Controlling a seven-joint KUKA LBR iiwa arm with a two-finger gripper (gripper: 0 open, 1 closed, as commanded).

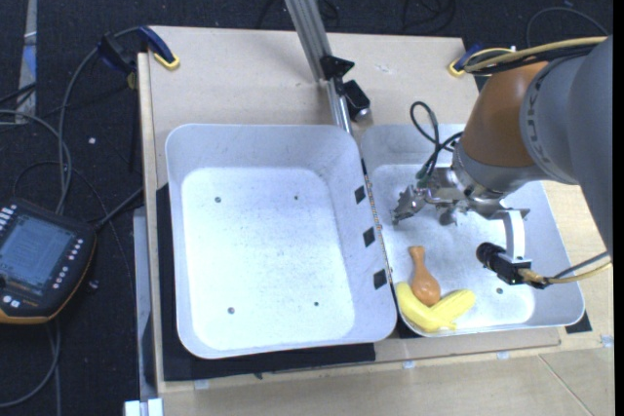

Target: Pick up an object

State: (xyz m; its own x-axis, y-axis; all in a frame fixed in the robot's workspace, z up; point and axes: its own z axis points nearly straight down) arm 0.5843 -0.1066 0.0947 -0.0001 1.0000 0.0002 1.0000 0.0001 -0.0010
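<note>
I see the gripper [414, 207] low over the right bin [556, 307], at its far left part; I cannot tell its state. The yellow banana [436, 310] and orange toy [423, 280] lie touching at the near-left corner, apart from the gripper.

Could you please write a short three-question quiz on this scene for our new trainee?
1. True or false: the banana lies in the left bin.
2. What rests against the banana? A) an orange gourd-shaped toy B) a blue cup C) a spoon
3. Fill in: the end effector hangs over the ___ bin.

Key: 1. False; it lies at the near edge of the right bin. 2. A, the toy. 3. right.
</note>
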